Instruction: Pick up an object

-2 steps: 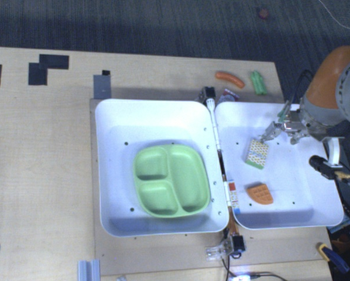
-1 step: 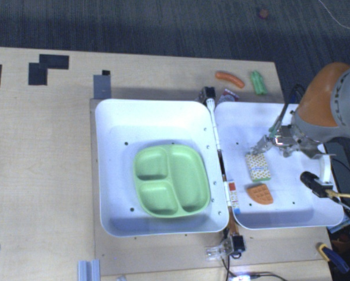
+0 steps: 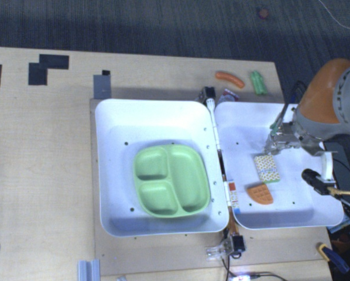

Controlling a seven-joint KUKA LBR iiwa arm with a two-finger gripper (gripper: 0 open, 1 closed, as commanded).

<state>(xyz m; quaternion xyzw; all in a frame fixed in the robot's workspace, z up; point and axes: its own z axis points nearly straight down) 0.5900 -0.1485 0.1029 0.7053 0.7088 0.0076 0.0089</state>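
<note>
Camera view: gripper (image 3: 273, 149) low in right bin (image 3: 292, 212), fingers pointing down-left, tips just above patterned packet (image 3: 267, 168); can't tell if open or shut, nothing seen betw. them. Orange piece (image 3: 260, 194) just below packet, apart from it. Green divided plate (image 3: 171, 180) in left bin (image 3: 113, 174). Orange sausage (image 3: 229, 79) and green item (image 3: 257, 82) on bench beyond bins.

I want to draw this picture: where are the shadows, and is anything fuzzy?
In the camera view, soft shadow lies inside the left bin around the green tray; the right bin looks bright and evenly lit; the gripper and the patterned packet look a bit fuzzy, with fine detail lost.
</note>
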